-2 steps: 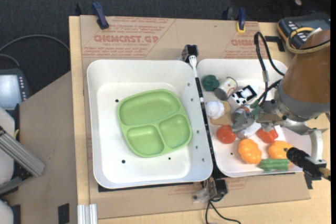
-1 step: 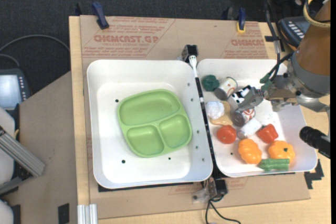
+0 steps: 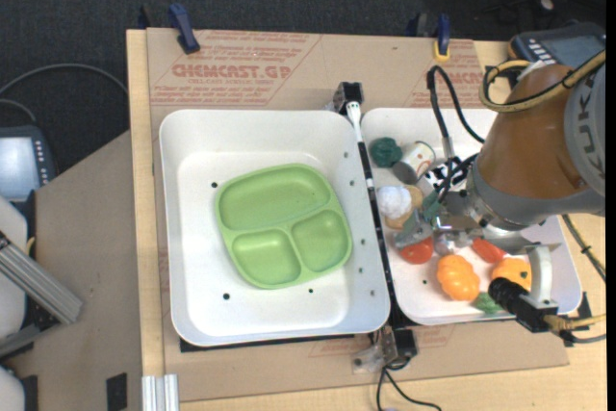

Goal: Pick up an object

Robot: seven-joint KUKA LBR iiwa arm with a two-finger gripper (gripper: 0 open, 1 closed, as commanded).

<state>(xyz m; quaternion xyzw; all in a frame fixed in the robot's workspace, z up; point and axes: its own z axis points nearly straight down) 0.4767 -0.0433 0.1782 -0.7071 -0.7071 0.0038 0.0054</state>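
The right bin (image 3: 568,279) holds a cluster of small things. My gripper (image 3: 422,228) hangs low over the bin's left part, just above a red piece (image 3: 416,253) and beside a white ball (image 3: 393,199). An orange fruit-like thing (image 3: 457,276) lies just right of the red piece. Farther back sit a dark green round thing (image 3: 385,150) and a small white and grey cup (image 3: 417,158). The grey arm with its orange band (image 3: 529,149) hides the middle of this bin.
In the left bin (image 3: 183,236) a green divided plate (image 3: 282,224) lies flat. Another red piece (image 3: 487,251), an orange-yellow thing (image 3: 510,271) and a green scrap (image 3: 486,304) sit near the right bin's front. A black divider (image 3: 371,197) runs between the bins.
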